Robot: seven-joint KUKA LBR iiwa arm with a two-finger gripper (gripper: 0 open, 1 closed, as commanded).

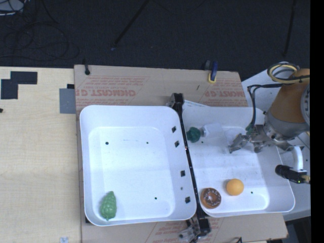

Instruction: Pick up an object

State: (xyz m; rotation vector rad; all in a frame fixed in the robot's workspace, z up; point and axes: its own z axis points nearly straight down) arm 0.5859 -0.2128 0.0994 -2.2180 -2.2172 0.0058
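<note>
Gripper (237, 146) first: it hangs low inside the right bin (276, 206), above bare white floor near the middle, and nothing sits between its fingers. Whether they stand apart or together cannot be made out at this size.

Going from the left, the left bin (126, 113) holds one thing, a green knobbly lump (108, 205) lying in its near left corner, close against the wall. It looks like a soft or rubbery toy, light, likely to give a little under the fingers; the corner would crowd a grasp, so coming down across its narrow width seems the better hold.

Across the dark divider, the right bin carries three things. A small teal object (193, 134) lies at the far left, just beside the divider; its shape is too small to read, and the wall next to it leaves little room for a finger. At the near edge a brown ring-shaped doughnut (210, 198) lies flat, probably a light toy; pinching one side of the ring, or across its outer rim, should hold. Just beside it to the right, apart from it, is an orange ball (234, 187), smooth and round, so it may roll or slip unless the fingers close squarely across its middle. All three are apart from the gripper, with the ball and the teal object the nearest candidates.
</note>
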